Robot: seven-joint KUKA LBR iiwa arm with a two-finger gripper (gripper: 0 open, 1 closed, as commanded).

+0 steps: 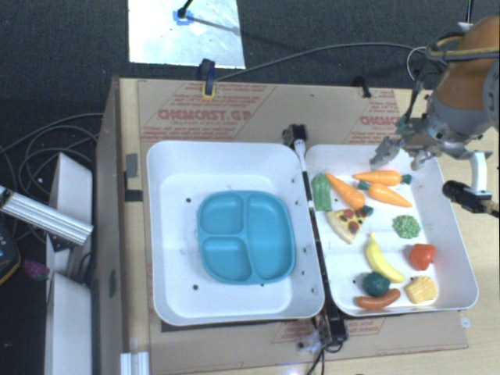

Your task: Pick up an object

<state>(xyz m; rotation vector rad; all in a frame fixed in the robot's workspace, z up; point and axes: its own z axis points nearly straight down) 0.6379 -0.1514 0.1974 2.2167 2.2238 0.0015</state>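
The right bin (pixel 466 266) holds toy foods: three orange carrots (pixel 379 177) (pixel 389 196) (pixel 345 189), a green vegetable (pixel 321 191), a pizza slice (pixel 346 223), a banana (pixel 383 258), broccoli (pixel 405 226), a red tomato (pixel 422 255), corn (pixel 422 289), a dark teal piece (pixel 376 283) and a red sausage (pixel 376 300). My gripper (pixel 400 156) hangs over the bin's far edge, just above the topmost carrot. Its fingers (pixel 382 153) are spread open with nothing between them.
The left bin (pixel 168 209) holds a blue divided plate (pixel 245 236). A black clamp bar (pixel 306 201) runs between the two bins. Cables and a metal rail (pixel 43 213) lie off the bench at the left.
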